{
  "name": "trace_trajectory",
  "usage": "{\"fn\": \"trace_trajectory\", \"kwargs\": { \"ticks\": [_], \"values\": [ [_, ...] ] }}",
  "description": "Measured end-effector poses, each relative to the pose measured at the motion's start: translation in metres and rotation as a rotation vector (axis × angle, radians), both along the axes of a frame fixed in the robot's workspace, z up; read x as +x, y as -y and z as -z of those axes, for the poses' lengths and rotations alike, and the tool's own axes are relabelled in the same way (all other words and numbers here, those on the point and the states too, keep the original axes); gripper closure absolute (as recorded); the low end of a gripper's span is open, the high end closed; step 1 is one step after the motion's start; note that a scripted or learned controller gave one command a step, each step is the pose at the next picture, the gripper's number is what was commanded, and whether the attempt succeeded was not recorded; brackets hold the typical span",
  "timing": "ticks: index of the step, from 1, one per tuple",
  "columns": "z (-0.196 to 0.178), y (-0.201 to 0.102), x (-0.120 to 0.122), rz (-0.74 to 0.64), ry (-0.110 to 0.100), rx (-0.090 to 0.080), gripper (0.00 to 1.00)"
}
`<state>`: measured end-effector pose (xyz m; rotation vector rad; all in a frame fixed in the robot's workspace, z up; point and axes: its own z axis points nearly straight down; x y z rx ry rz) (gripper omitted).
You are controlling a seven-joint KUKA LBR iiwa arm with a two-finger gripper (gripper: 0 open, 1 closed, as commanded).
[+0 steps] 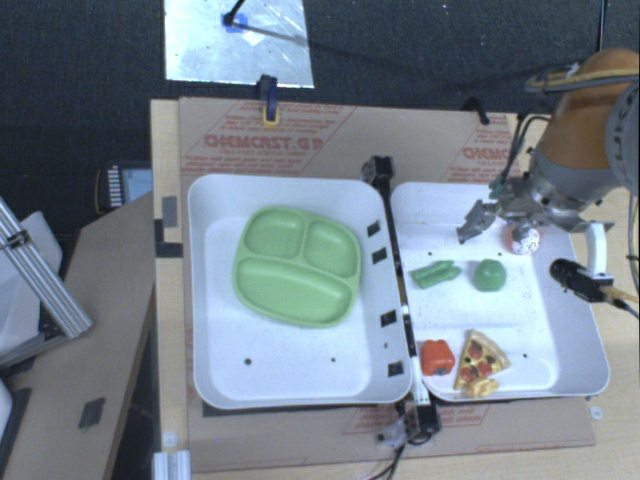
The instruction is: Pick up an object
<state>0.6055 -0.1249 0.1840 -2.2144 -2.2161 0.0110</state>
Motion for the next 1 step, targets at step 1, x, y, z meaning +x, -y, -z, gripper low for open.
{"fn": "trace_trajectory", "kwargs": {
  "ticks": [1],
  "values": [
    [-0.007,0.0,0.003,-0.002,0.013,-0.002,0.0]
  ]
}}
